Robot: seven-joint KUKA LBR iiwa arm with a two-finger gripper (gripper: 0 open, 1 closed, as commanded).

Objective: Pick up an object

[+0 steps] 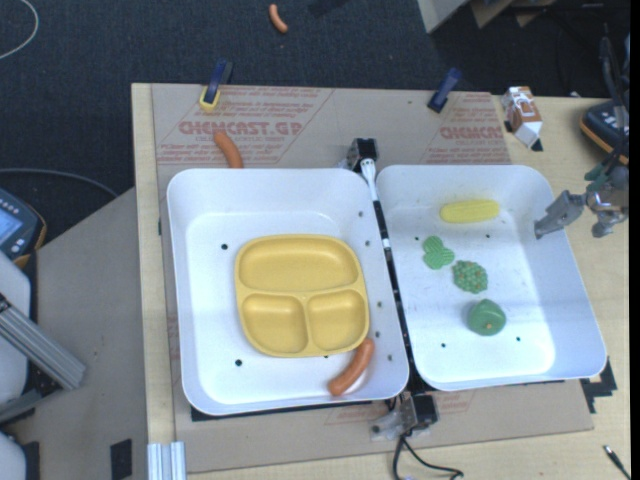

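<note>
A yellow tray [300, 295] and a sausage [351, 370] sit in my left bin [190, 268]; corn [469, 211] and green pieces [469, 276] lie loose in the right bin [570, 318], easy to reach. My gripper [575, 213] hangs at that bin's right rim, carrying nothing, and whether it is open I cannot tell.

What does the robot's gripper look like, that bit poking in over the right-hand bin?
The gripper is a small grey metal piece with a blunt, angular tip, seen at the right bin's edge. Behind it sits a darker grey, knobbly metal block. The picture is too coarse to show any markings or cables on it.
</note>
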